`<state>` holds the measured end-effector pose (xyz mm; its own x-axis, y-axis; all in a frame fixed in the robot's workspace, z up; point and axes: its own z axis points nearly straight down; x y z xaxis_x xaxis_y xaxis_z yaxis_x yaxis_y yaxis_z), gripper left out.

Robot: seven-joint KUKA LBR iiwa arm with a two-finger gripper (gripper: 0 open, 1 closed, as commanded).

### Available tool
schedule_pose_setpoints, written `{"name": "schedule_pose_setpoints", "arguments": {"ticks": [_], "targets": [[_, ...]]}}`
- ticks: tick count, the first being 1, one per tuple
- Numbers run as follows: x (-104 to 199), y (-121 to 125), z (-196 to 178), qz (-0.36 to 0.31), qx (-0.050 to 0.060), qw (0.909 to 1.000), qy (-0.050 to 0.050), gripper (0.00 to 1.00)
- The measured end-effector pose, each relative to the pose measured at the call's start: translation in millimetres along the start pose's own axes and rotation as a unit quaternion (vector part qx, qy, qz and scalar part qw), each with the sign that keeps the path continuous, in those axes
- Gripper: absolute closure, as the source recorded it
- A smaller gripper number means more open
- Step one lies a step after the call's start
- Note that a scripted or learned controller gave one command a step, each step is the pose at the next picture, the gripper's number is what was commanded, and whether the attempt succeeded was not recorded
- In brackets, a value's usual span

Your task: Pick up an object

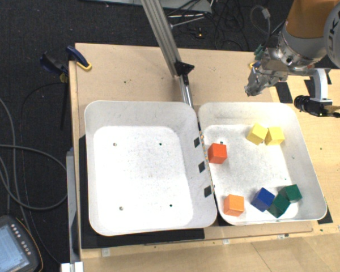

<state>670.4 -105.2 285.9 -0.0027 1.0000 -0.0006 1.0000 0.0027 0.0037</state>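
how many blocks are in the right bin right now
7, all in the right bin: two yellow blocks touching near the back, a red-orange block by the left wall, an orange block at the front, and a blue block beside two green blocks.

My arm [317, 10] is cut off by the top and right edges, so I show just the orange band and a piece of grey wrist. My gripper [255, 86] hangs beyond the far rim of the right bin [306, 152], and it is too small and dark to tell how the fingers stand. In that bin's near right corner, the two green blocks [286, 200] overlap, so the seam between them is hard to read, and the blue block [263, 199] just beside them hides part of one. A screen [8, 248], well left of the left bin [96, 169], is clipped by the bottom left corner.
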Motion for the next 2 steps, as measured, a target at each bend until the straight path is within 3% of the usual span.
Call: {"name": "schedule_pose_setpoints", "arguments": {"ticks": [2], "targets": [[92,-1,6,-0.002,0.002,1.0,0.001,1.0]]}}
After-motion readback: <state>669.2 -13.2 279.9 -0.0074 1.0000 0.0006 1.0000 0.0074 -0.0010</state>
